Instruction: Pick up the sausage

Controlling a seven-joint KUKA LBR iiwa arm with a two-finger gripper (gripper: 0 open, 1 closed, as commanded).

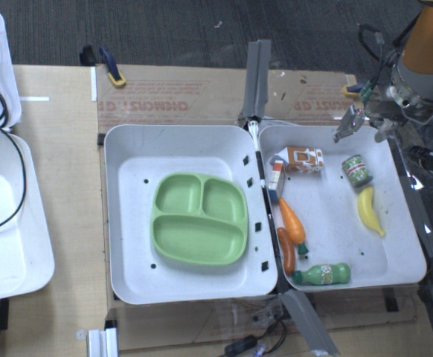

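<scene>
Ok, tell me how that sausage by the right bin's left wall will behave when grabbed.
The sausage looks like a smooth, rounded toy, so it may roll or slip sideways under a pinch. It lies close along the bin wall with the carrot at its top end, so fingers probably have little room. It seems small and likely light. The gripper hovers far from it.

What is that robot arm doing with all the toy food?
It is meant to pick up the sausage, the reddish piece lying at the left wall of the right bin, just below the carrot. The gripper hangs over that bin's far edge, well away from the sausage and holding nothing. A banana, a small can, a little carton and a green bottle lie there too. The left bin holds a green divided plate.
</scene>
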